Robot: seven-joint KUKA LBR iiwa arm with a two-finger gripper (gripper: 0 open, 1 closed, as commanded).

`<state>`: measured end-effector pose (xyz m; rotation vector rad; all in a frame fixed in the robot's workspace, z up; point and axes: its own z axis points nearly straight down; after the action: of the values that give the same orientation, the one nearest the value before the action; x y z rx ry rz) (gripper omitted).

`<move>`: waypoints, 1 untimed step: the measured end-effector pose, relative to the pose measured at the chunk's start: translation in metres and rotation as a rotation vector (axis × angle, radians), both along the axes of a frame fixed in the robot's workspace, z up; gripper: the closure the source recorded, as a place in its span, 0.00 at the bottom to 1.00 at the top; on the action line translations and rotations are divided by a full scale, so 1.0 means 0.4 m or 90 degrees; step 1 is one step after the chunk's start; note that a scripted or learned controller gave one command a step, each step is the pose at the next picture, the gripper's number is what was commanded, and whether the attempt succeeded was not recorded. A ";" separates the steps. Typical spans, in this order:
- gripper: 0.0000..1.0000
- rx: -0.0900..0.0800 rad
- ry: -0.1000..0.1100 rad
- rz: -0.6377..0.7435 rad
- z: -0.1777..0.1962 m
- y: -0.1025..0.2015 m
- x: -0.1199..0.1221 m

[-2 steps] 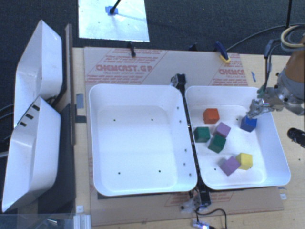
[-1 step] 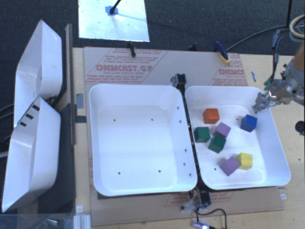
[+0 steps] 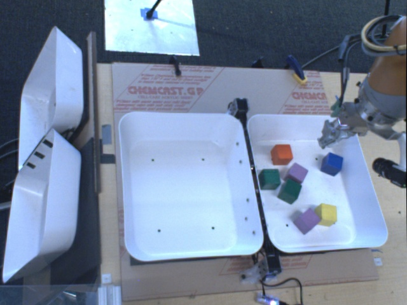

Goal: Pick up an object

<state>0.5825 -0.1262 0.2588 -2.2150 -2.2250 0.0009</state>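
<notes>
Pick not yet made: end effector (image 3: pixel 332 134) above blue cube (image 3: pixel 331 163), finger state indiscernible, nothing visibly gripped; 7 cubes lying in right bin (image 3: pixel 369 196).

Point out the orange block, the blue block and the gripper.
orange block (image 3: pixel 282 154), camera view, on its top face.
blue block (image 3: pixel 331 164), camera view, middle of its visible face.
gripper (image 3: pixel 330 136), camera view, at its fingertips above the right bin.

bins (image 3: pixel 191 122) white | blocks: 1 orange (image 3: pixel 282 154), 1 blue (image 3: pixel 331 164), 2 green (image 3: pixel 269 178) (image 3: pixel 290 190), 2 purple (image 3: pixel 297 172) (image 3: pixel 306 220), 1 yellow (image 3: pixel 327 214) | arm (image 3: pixel 388 75) grey, orange band | board (image 3: pixel 210 88) tan, red lettering | floor (image 3: pixel 44 5) dark
</notes>
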 end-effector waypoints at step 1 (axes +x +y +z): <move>1.00 0.000 0.000 0.001 0.008 0.123 0.027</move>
<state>0.5934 -0.0771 0.2619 -2.2137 -2.2263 0.0006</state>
